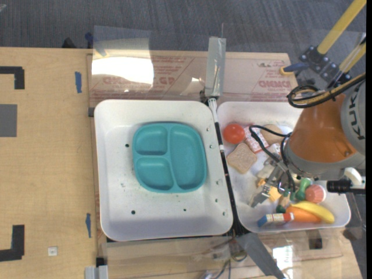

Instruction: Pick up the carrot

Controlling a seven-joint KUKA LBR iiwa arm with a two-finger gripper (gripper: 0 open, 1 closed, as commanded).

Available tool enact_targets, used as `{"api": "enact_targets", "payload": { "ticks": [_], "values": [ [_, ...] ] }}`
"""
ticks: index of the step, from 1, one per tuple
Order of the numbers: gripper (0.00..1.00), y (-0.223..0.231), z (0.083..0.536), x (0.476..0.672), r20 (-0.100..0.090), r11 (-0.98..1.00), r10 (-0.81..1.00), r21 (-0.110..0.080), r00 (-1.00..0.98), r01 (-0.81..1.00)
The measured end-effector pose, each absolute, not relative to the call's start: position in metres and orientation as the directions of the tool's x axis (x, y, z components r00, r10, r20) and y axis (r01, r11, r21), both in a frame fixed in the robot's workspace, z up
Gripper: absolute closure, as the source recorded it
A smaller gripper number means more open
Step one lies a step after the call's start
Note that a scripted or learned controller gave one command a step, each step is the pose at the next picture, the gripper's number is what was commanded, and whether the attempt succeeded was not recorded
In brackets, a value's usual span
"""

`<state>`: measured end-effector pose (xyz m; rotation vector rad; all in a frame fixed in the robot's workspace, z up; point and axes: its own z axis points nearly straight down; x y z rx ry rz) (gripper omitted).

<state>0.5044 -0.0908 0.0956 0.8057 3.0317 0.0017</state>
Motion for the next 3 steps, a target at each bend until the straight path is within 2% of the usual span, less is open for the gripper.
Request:
{"api": "enact_targets", "payload": {
  "ticks": [1, 2, 3],
  "values": [
    [1.0, -0.09, 0.105, 0.505, -0.006, 0.869, 0.494, 0.003, -0.869, 0.494],
    [1.0, -0.092, 0.1, 0.497, -0.001, 0.984, 0.18, 0.001, -0.984, 0.18],
    [1.0, -0.138, 0.091, 0.485, -0.015, 0.986, -0.169, -0.004, -0.985, -0.169]
  ]
}}
